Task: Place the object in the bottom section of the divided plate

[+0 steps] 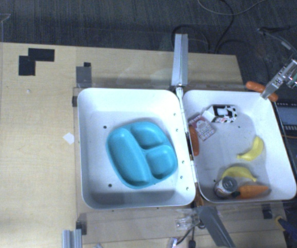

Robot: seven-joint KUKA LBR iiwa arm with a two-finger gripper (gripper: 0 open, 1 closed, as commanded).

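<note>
A blue divided plate lies in the left bin, with one long section on its left and two smaller ones on its right. The right bin holds two yellow bananas, an orange carrot, a small can, a pinkish packet and a black-and-white item. My gripper hangs over the right bin's far right corner, well away from the plate, beside an orange piece lying on that rim.
A metal rail runs back from the divider between the bins. A thin orange stick lies along the right bin's left wall. Cables trail on the dark floor behind the bench.
</note>
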